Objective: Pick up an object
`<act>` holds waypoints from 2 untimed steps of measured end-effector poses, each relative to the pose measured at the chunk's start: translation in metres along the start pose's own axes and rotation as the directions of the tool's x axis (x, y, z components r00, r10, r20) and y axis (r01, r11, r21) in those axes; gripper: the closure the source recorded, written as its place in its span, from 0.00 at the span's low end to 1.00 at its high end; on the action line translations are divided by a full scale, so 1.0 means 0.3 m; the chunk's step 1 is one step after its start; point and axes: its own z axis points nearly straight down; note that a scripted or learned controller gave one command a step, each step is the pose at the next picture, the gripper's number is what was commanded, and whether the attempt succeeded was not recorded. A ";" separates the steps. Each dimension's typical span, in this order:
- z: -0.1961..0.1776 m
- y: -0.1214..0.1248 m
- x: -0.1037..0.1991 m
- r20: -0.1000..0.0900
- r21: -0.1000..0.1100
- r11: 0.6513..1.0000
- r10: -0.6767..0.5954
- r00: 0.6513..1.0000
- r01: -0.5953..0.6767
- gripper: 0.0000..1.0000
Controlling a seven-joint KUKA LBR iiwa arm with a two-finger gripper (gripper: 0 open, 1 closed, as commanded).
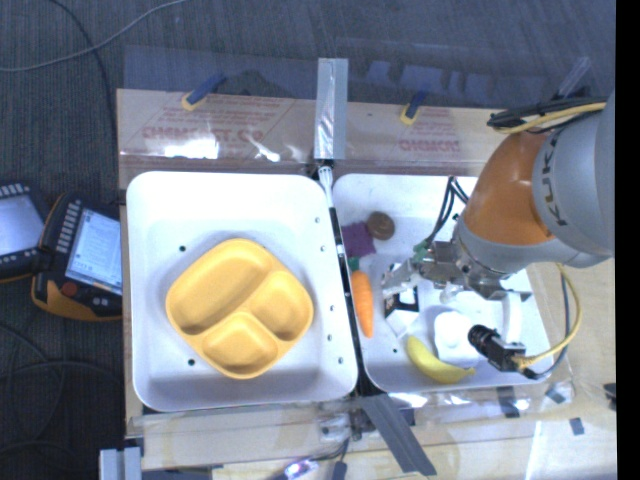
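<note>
I have the arm reaching in over the right bin, with the end effector low over the bin's middle, just right of the carrot. From this slanted view I cannot tell its state, and I see no object gripped in it.

Candidate objects, all in the right bin: the carrot lying lengthwise against the left wall; the banana along the near side, touching a white object; a purple block near the far-left corner; a small brown round object just beside it. The left bin carries 1 yellow divided tray.

My judgement: the step in hand is the descent and closure on 1 object. The carrot is the nearest target, but it sits tight to the wall, so 1 finger risks landing on the rim. To do this well I would centre over the carrot's thick end, align the closing direction across its narrow width, go down until the fingers straddle it, then close and lift straight up. The banana is the fallback: more room, but the white object crowds it.
</note>
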 end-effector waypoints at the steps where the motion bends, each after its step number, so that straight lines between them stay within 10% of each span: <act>1: 0.000 0.000 0.000 0.000 0.000 1.000 0.000 1.000 0.000 0.00; 2: 0.124 0.044 0.005 0.006 -0.014 0.999 -0.052 0.999 0.052 0.00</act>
